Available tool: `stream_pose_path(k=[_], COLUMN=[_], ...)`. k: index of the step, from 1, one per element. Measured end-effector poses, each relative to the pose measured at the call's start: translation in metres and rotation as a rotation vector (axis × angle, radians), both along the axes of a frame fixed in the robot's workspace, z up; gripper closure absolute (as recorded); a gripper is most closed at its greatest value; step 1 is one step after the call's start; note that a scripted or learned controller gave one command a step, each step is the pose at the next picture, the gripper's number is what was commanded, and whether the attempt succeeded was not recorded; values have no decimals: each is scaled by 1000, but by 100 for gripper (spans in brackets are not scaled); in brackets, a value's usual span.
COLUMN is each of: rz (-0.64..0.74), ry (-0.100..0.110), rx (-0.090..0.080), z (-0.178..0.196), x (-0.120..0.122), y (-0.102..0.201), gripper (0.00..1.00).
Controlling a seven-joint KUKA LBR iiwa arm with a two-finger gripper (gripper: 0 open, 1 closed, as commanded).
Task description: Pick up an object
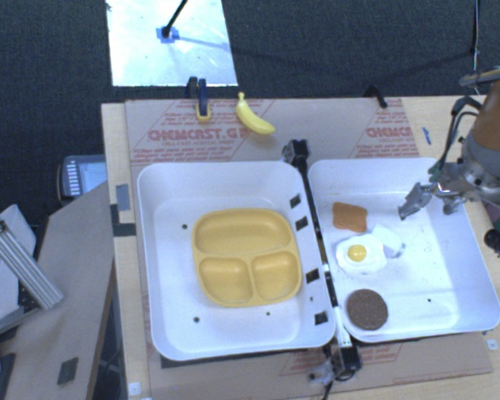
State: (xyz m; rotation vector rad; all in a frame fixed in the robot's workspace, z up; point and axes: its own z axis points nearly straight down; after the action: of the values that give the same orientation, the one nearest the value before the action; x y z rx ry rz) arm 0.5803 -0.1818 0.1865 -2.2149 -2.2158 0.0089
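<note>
Toward the left wall of the right-hand shallow white bin [467, 300] lie the things that could be picked: a flat orange-brown toast-like piece [350, 217] at about ten o'clock in the bin, a white fried-egg toy with a yellow yolk [360, 254] just below it, and a round dark brown patty-like disc [367, 309] at about seven o'clock, near the bin's front. A small pale scrap [390, 243] sits touching the egg at its three o'clock side. All three rest on the bin floor, apart from the tool.

At about two o'clock from the egg, the grey two-finger tool [432, 196] hangs over the upper part of the same bin, its fingers spread apart with nothing between them. The grey arm [494, 150] comes in from three o'clock.

Across the divider, the left-hand white bin [164, 242] holds a yellow plastic plate with three compartments [246, 256] near its middle. Beyond the bins at twelve o'clock, a yellow toy banana [254, 118] lies on the printed cardboard sheet [381, 128] covering the desk [113, 144], beside a dark clamp with a yellow base [201, 99].
</note>
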Motion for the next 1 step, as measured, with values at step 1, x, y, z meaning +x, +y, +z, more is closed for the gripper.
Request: stream_pose_path(k=[1], rz=[3], ry=[-11], rx=[-2], z=[6], x=[3], y=[0], gripper=[0])
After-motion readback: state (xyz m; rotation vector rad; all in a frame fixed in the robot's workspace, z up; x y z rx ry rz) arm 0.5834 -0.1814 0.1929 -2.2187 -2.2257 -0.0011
